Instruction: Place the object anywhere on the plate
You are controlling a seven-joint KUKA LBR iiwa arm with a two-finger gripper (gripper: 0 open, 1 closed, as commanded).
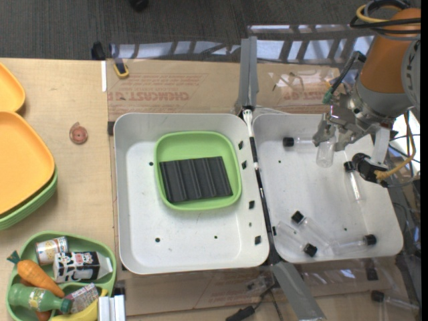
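Note:
A green square plate [231,147] lies in the left white bin [134,239]. A dark grey ridged rectangular object [196,178] rests flat on the plate and covers most of its middle. My gripper [327,141] hangs over the far part of the right white bin [321,199], well to the right of the plate, below the orange wrist band [391,52]. I see nothing held in it.
Small black pieces [297,217] and clear tubes [353,186] lie scattered in the right bin. Orange plates [20,152] are stacked on the wooden bench at left. A green bowl of toy food [57,273] sits at lower left. Cardboard [174,89] lies behind the bins.

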